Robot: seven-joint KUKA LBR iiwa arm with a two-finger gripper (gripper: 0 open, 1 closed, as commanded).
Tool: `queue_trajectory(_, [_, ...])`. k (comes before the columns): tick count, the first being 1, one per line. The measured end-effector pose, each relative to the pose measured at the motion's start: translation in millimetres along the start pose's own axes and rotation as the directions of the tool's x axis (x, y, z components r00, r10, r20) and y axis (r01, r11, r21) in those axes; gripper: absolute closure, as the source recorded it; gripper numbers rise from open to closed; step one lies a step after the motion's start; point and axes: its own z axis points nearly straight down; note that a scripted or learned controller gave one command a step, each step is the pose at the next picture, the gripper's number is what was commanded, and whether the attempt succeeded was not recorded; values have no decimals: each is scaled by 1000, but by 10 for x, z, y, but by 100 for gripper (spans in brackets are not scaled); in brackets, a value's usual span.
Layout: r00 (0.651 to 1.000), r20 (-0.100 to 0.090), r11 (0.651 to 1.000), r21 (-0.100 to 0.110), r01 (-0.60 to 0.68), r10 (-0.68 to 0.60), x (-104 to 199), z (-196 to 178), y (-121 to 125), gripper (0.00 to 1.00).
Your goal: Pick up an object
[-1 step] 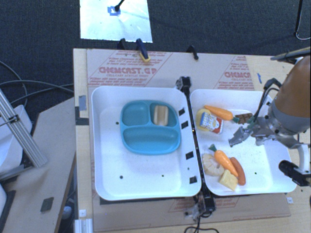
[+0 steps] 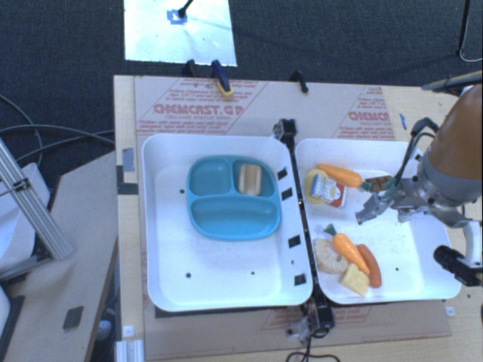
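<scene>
The right bin (image 2: 423,274) holds several toy foods. An orange carrot (image 2: 339,175) lies at its far left beside a yellow and red packet (image 2: 326,189). Nearer the front lie a second carrot (image 2: 351,252), a red sausage (image 2: 370,265), a yellow cheese wedge (image 2: 355,279) and a pale round piece (image 2: 326,256). My gripper (image 2: 371,206) hangs over the middle of this bin, right of the packet and above the second carrot. It is open with nothing between its fingers. A small brown item (image 2: 379,179) lies just behind it.
The left bin (image 2: 170,270) holds a blue divided plate (image 2: 230,210) with a slice of bread (image 2: 250,178) in its upper right compartment. A black divider (image 2: 296,202) runs between the bins. The grey and orange arm (image 2: 456,153) covers the right bin's far right side.
</scene>
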Motion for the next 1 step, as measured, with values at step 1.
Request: queue_trajectory(1, [1000,-1,1000,4,-2,2,45,425,1,0])
